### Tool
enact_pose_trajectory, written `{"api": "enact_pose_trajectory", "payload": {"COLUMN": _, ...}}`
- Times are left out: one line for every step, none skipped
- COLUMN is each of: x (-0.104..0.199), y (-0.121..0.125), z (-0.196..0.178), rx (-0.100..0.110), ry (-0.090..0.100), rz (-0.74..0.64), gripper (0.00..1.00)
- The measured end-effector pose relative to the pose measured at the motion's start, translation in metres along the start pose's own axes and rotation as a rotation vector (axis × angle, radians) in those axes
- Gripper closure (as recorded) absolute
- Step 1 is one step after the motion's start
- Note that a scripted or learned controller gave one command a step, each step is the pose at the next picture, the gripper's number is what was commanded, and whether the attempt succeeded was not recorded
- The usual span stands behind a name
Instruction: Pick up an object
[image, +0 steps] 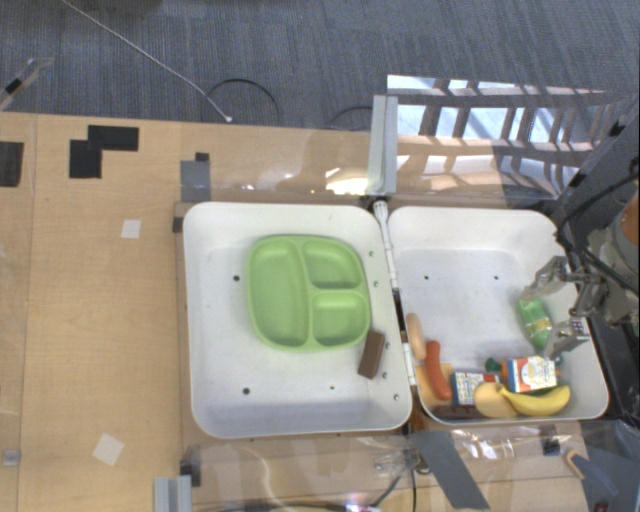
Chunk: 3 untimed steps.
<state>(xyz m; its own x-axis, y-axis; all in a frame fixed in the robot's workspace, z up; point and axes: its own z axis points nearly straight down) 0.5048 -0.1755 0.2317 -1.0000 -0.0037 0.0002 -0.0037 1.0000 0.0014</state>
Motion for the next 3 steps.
{"api": "enact_pose_trajectory", "payload": {"x": -0.051, "y": -0.020, "z": 0.130, "rx": -0.004, "ry": 0.010, "rz": 0.041, "gripper": 0.00}}
{"api": "enact_pose_trajectory", "payload": {"x": -0.083, "y": -0.030, "z": 0.144, "rx": 0.002, "ry": -0.009, "rz": 0.097, "gripper": 0.00}}
{"api": "enact_pose_trajectory", "payload": {"x": -0.021, "y": -0.030, "z": 0.141, "rx": 0.006, "ry": -0.026, "rz": -0.009, "gripper": 0.00}}
